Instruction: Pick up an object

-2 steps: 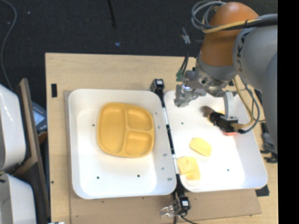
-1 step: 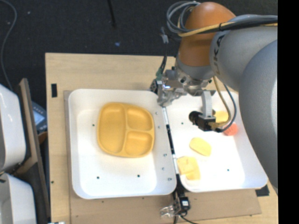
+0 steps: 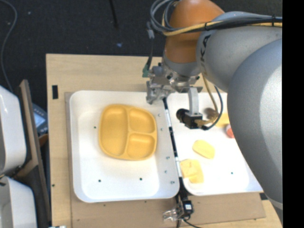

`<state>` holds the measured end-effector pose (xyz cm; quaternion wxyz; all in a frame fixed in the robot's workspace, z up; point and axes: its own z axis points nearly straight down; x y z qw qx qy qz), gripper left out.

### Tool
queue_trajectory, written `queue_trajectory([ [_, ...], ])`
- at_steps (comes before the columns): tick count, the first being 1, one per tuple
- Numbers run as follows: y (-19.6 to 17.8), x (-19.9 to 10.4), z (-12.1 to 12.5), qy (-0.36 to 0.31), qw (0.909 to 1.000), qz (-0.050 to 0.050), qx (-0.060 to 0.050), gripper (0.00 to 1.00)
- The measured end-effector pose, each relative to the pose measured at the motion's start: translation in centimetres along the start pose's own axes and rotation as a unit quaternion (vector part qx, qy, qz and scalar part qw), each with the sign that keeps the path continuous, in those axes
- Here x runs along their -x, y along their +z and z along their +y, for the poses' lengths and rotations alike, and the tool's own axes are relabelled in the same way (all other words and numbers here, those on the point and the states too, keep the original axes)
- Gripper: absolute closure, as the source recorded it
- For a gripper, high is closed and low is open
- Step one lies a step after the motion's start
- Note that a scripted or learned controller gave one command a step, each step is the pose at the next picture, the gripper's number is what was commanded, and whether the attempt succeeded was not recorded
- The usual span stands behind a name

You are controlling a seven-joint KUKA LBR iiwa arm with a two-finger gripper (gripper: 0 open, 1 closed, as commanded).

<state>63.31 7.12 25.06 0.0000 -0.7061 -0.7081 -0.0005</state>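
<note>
The grey arm (image 3: 247, 80) bulks in from the right of the yellow divided plate (image 3: 127, 131) and hides much of what lies on that side, so a pick planned there would rest on a partial look.

The desk (image 3: 95, 63) carries two white bins. The plate sits in the middle of the left bin (image 3: 85, 175). The right bin (image 3: 223, 175) begins just past the plate's right edge.

The hand (image 3: 156, 90) hangs just beyond the plate's far right corner, over the line where the two bin rims meet. Whether it is wide or narrow I cannot tell, and nothing shows in its grip. A straight descent from there would likely land on the rims, not on any object.

The plate is broad and shallow, so a grip across it would probably fail, and its low edge may slip.

Right of the plate lie a pale yellow oval piece (image 3: 203, 149), a yellow block (image 3: 192, 170) nearer the front, and a red bit (image 3: 230, 130) half hidden under the arm. These small pieces could skid away if nudged off-centre.
</note>
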Motion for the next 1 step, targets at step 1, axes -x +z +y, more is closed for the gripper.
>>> queue_trajectory([
  [1, 0.00, 0.22, -0.01, 0.002, 1.0000, -0.001, 0.000, 0.00],
])
